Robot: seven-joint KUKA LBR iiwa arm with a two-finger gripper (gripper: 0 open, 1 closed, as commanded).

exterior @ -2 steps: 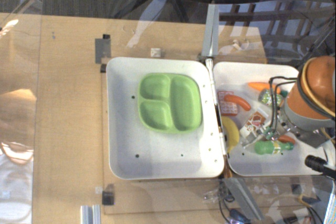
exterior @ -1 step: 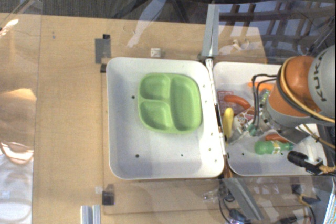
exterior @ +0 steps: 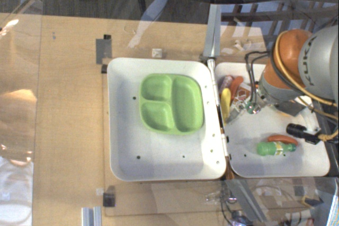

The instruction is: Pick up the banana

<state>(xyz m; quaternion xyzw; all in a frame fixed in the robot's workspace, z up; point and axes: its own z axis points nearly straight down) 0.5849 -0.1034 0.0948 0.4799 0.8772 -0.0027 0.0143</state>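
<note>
The banana (exterior: 225, 102) is small and yellow. It lies lengthwise against the left wall of the right bin (exterior: 280, 166). My gripper (exterior: 248, 108) hangs low over that bin, just right of the banana's lower end, with the grey arm and its orange band behind it to the right. Nothing shows as held in the gripper. The arm hides the bin's upper right part.
Above the banana, in the bin's top left corner, lie small red and orange toy foods (exterior: 234, 83). A green bottle (exterior: 274, 148) and an orange-red piece (exterior: 282, 139) rest near the bin's front. The left bin (exterior: 124, 129) holds a green divided plate (exterior: 172, 104).
</note>
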